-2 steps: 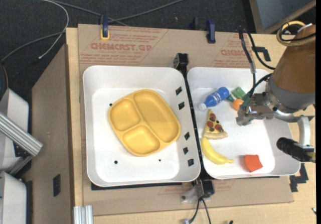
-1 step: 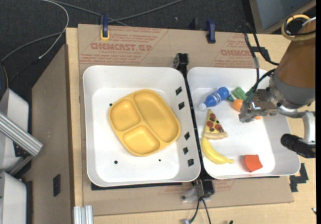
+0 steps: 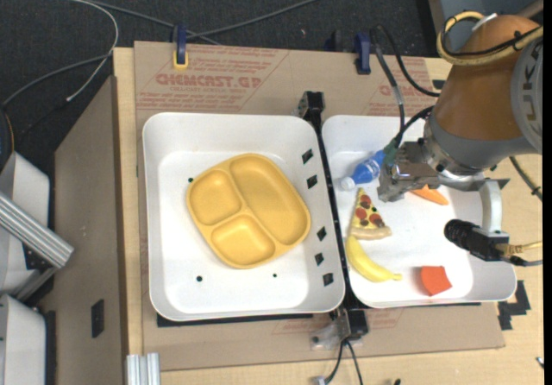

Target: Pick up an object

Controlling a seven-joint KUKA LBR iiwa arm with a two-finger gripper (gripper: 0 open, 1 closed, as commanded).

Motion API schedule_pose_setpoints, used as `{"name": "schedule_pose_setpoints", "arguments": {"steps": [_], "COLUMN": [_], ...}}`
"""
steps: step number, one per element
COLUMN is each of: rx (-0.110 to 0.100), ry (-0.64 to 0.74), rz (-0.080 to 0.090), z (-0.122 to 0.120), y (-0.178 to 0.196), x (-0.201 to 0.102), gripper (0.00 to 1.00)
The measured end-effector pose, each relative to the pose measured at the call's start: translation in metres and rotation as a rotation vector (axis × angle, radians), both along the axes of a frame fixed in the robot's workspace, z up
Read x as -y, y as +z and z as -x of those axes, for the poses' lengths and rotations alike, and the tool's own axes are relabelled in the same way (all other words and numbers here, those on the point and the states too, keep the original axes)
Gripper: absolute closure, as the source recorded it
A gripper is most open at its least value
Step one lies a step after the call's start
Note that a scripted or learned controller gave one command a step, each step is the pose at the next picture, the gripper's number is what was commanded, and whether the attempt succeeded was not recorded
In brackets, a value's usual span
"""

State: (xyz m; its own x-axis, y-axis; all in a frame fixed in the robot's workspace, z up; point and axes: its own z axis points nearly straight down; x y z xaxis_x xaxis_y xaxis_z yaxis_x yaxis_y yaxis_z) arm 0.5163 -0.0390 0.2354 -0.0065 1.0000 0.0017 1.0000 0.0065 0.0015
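Nearest the camera, below the pincer (image 3: 395, 187), lie an orange block (image 3: 434, 280) and banana (image 3: 371, 261); the pizza slice (image 3: 369, 217) sits just under it, a blue bottle (image 3: 366, 171) just beyond. Whether it is spread, I cannot tell. Descend straight, centered on one object.

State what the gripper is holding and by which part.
It cannot be told: the gripper hangs low in the right white bin, between the blue plastic bottle and the orange carrot-shaped toy.
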Motion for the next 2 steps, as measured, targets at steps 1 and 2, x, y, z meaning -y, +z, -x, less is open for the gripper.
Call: {"name": "schedule_pose_setpoints", "arguments": {"steps": [1,2], "rx": [-0.001,-0.001], "ry": [-0.001,0.000], "rz": [0.001,0.000], "z": [-0.012,-0.024], "y": [-0.011,-0.019], "x": [-0.057,-0.116], "gripper": [1.00,1.00]}}
